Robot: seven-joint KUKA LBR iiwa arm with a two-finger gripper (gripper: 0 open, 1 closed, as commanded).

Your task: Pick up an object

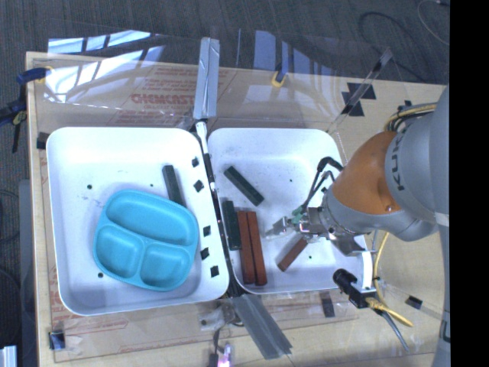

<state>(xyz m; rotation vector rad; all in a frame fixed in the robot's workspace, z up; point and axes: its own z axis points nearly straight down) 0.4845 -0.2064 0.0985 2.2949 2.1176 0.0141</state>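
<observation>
My gripper (289,225) hangs low over the middle of the right bin (306,140), with the arm reaching in from the right. Just below it lies a small brown block (291,255), tilted, close to the gripper; whether they touch is unclear. Two long brown blocks (253,248) lie side by side at the bin's front left. A dark green bar (230,225) runs along the left wall. Another dark bar (244,186) lies at a slant further back.
The left bin (69,147) holds a blue divided plate (146,239) and a dark bar (173,185) behind it. A clear sheet and a metal strip (206,75) stand behind the bins.
</observation>
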